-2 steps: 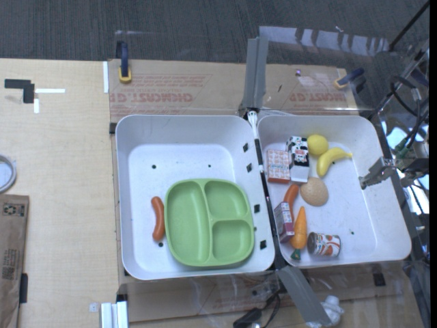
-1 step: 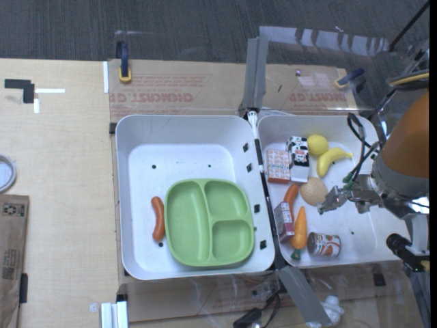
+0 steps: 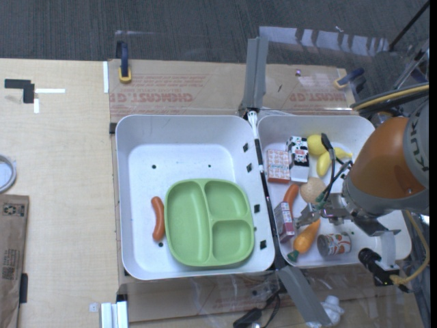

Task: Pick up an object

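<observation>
The right bin [image 3: 362,125] holds a jumble of small items. My gripper [image 3: 311,214] hangs low over its front half, right above the top end of an orange carrot [image 3: 306,238] with a green tip. A beige round thing [image 3: 313,189] lies just behind the gripper, and a small can [image 3: 334,244] lies on its side to the carrot's right. The grey arm with its orange band [image 3: 386,159] covers the bin's right part. Nothing shows as lifted.
Also in the right bin are a yellow banana [image 3: 317,149], a pink-and-white box [image 3: 277,166], a black-and-white carton [image 3: 297,149], a red-orange stick [image 3: 290,195] and a small packet [image 3: 283,219]. The left bin [image 3: 136,142] holds a green divided plate [image 3: 208,221] and a sausage [image 3: 158,219].
</observation>
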`<move>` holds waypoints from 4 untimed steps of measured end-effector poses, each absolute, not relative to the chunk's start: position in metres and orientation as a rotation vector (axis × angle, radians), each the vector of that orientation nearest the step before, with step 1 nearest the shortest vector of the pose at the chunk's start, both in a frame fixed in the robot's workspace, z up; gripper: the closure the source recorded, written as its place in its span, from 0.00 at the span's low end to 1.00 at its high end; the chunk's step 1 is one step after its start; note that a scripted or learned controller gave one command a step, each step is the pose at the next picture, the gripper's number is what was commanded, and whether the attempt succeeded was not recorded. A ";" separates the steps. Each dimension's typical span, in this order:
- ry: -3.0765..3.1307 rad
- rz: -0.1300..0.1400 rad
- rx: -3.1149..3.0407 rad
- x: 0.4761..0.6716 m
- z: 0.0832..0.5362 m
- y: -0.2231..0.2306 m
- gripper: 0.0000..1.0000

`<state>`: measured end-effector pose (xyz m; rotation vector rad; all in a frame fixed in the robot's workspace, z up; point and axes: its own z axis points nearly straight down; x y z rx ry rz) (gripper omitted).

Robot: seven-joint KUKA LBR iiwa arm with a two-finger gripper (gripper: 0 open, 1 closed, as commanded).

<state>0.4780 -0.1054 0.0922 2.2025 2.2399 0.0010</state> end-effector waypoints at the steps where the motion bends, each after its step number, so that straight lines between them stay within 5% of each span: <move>1: 2.235 0.000 2.209 0.478 0.101 -0.106 1.00; 2: 2.339 -0.002 2.097 0.478 0.191 0.001 1.00; 3: 1.886 -0.007 2.513 0.489 0.190 0.055 1.00; 4: 1.640 -0.009 2.679 0.541 0.175 0.140 1.00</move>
